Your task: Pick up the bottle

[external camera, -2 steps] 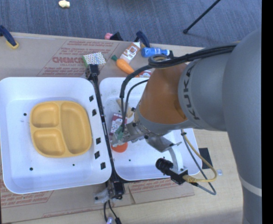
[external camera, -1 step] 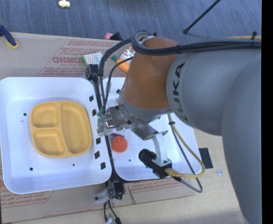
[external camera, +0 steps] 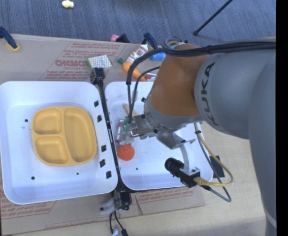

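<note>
At the far rim of the right bin (external camera: pixel 148 181) lies what looks like the bottle (external camera: pixel 133 61), orange with a white label and a blue end, mostly hidden behind the arm. My gripper (external camera: pixel 127 128) hangs low over the left part of the right bin, close to the divider between the bins, well in front of the bottle. Small green and red bits show at the gripper's tip, too small to identify. The wide orange and grey wrist covers most of the right bin.
A small red-orange round object (external camera: pixel 126 153) sits in the right bin just in front of the gripper. A yellow divided plate (external camera: pixel 62 134) lies in the left bin (external camera: pixel 11 97). Cables and a black connector (external camera: pixel 180 171) trail over the right bin's front.
</note>
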